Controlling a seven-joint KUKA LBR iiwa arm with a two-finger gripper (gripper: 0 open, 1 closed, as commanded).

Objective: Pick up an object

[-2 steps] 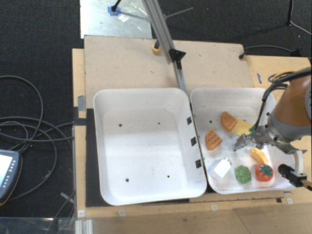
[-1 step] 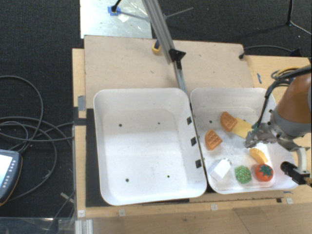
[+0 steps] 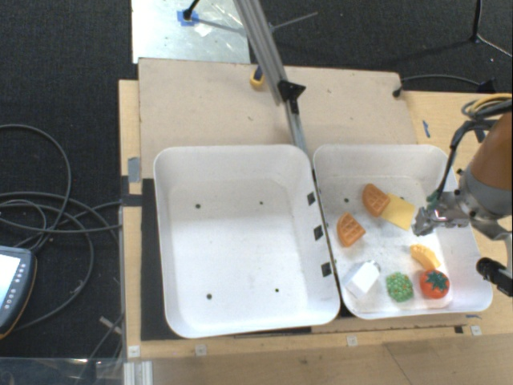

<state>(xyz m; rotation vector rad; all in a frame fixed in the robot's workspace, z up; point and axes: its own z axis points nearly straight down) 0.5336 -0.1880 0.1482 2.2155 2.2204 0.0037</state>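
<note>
The pale yellow cheese-like wedge (image 3: 398,212) could be nudged aside by the grey metal gripper (image 3: 422,221), whose closure cannot be told.

Both bins are white: the left bin (image 3: 232,239) is speckled with small dark dots, and the right bin (image 3: 385,167) holds an orange waffle (image 3: 350,230), an orange-brown pastry (image 3: 374,199), a pale yellow wedge (image 3: 398,212), a white block (image 3: 363,278), a green lump (image 3: 399,286) (bumpy-textured) and a red tomato (image 3: 434,284).
</note>
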